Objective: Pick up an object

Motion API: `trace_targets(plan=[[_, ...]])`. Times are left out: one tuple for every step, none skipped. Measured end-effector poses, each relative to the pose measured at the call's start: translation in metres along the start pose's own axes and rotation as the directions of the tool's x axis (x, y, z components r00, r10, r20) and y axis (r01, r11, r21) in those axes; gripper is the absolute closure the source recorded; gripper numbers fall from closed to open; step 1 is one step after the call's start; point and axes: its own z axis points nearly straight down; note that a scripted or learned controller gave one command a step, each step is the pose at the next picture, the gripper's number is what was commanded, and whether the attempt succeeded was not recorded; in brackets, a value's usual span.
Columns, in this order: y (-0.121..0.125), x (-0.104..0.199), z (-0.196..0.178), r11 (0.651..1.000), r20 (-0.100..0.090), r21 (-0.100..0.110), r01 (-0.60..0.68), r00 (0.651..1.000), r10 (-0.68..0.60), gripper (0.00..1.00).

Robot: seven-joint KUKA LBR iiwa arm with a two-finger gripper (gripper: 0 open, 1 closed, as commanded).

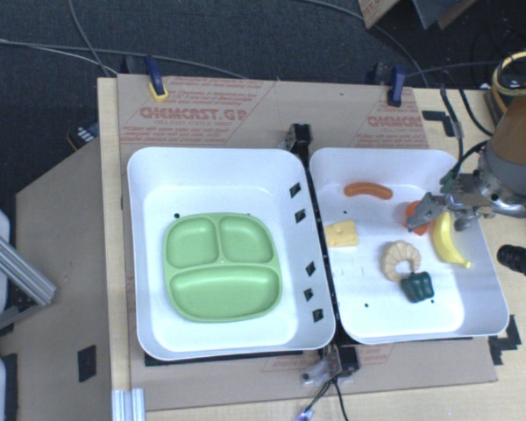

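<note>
You find open floor in the right bin along its left and front parts. Its right half is crowded: the banana, the croissant and the green pepper lie close together. In the left bin, the green tray takes the middle.

dark carpet floor, wooden bench, cables
</note>
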Motion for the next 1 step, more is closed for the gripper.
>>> trace_targets(plan=[[0.0032,0.0002,-0.0065,1.0,0.003,-0.013,0.003,1.0,-0.003,0.0]])
